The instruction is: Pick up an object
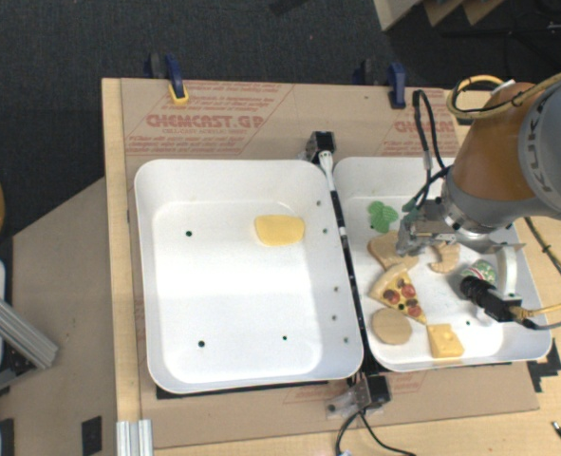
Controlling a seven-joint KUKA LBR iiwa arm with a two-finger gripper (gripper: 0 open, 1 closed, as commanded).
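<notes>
board (225, 112) | red print "CHEMCAST G.P" | repeated at right, unreadable

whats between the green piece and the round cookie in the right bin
In the camera view, between the green piece and the round cookie lie a tan piece and, below it, the pizza slice.

just the one fixed camera, mounted above the bench (261, 112), looking down at a slant, far enough back to catch both white bins (166, 255) side by side.
</notes>
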